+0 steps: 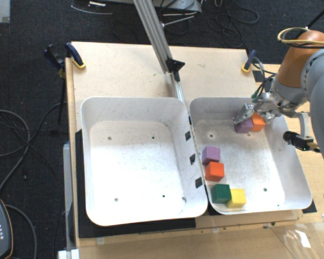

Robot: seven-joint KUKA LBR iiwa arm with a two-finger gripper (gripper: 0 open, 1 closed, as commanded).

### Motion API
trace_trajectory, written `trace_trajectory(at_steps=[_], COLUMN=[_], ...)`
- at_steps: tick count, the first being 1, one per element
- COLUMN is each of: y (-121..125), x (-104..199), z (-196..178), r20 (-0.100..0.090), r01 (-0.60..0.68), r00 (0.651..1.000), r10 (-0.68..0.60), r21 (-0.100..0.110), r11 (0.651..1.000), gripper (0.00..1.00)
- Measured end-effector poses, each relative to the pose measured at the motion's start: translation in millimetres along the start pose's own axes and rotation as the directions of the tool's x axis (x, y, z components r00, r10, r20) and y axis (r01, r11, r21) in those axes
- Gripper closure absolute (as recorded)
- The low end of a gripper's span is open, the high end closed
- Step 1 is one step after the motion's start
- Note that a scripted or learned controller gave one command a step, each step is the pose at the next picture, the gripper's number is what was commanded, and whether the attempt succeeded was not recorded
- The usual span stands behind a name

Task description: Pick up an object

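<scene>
The gripper (248, 116) sits low over the far end of the right bin (291, 171), right at a purple block (243, 126) and an orange block (257, 123) that touch each other; whether its fingers are spread or closed, or grip either block, I cannot tell. These blocks look small, rigid and light, likely smooth-sided, so a squeeze across 2 flat opposite faces should hold. They are near-cubes with no clear long axis, sitting slightly skewed to the bin walls. 4 more blocks lie near the divider.
</scene>
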State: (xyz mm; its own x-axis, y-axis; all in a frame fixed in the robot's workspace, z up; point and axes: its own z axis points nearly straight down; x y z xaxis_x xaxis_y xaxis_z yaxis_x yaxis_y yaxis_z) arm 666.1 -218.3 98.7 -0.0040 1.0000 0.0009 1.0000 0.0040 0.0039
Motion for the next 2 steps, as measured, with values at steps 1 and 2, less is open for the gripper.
trace_trajectory(at_steps=[1, 2], y=[0, 10], x=[1, 99], z=[-11, -1], r20=[0.004, 0.003], r01=[0.002, 0.003], r00=[1.0, 1.0], r10=[-0.002, -0.003], r21=[-0.004, 0.006], r11=[1.0, 1.0], gripper=[1.0, 1.0])
